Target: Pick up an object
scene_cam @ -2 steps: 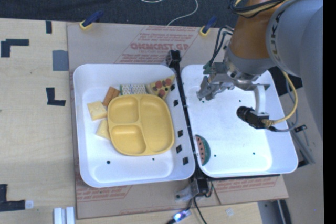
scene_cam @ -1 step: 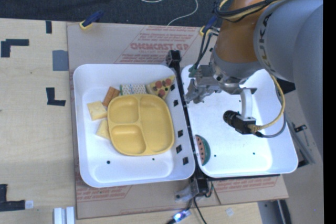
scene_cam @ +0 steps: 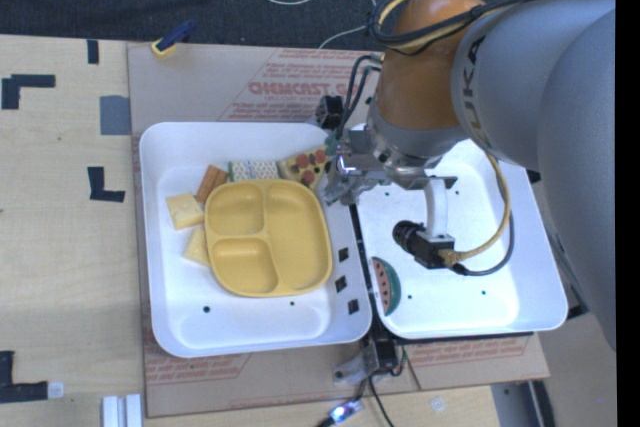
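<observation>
A yellow divided plate [scene_cam: 268, 237] lies in the left bin [scene_cam: 170, 300]. Beside it on the left sit pale yellow blocks [scene_cam: 185, 211] and a brown piece [scene_cam: 210, 182]. Behind the plate lie a patterned flat piece [scene_cam: 253, 170] and a pizza-like toy [scene_cam: 305, 165]. A watermelon slice toy [scene_cam: 385, 283] rests at the near left of the right bin [scene_cam: 500, 305]. My gripper [scene_cam: 345, 177] hangs over the divider between the bins, close to the pizza-like toy and the plate's far right corner.
The grey arm with its orange band [scene_cam: 425, 65] covers the right bin's far part. A black cable part [scene_cam: 420, 243] hangs over that bin. A yellow and blue clip [scene_cam: 172, 37] lies on the bench at the back left.
</observation>
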Motion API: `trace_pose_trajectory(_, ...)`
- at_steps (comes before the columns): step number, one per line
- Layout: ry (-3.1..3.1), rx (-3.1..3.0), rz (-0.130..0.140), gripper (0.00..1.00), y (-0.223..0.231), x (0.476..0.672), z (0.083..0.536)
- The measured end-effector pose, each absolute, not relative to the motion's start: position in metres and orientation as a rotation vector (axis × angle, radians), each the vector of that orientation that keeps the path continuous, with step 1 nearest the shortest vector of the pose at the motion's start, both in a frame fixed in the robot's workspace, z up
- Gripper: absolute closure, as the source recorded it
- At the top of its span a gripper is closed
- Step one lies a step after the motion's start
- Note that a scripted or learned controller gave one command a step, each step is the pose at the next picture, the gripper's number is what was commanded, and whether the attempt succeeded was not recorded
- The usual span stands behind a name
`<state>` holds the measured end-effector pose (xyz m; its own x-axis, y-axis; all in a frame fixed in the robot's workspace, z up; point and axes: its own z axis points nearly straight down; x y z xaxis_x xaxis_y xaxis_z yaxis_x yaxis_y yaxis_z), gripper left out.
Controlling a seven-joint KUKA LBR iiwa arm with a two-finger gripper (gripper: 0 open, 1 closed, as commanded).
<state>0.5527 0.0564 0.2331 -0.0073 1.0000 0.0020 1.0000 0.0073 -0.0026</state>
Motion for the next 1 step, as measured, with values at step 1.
trace_pose_trajectory(1,-2.225,-2.212,0.006,1.0,0.1028,0.5319,0.2156)
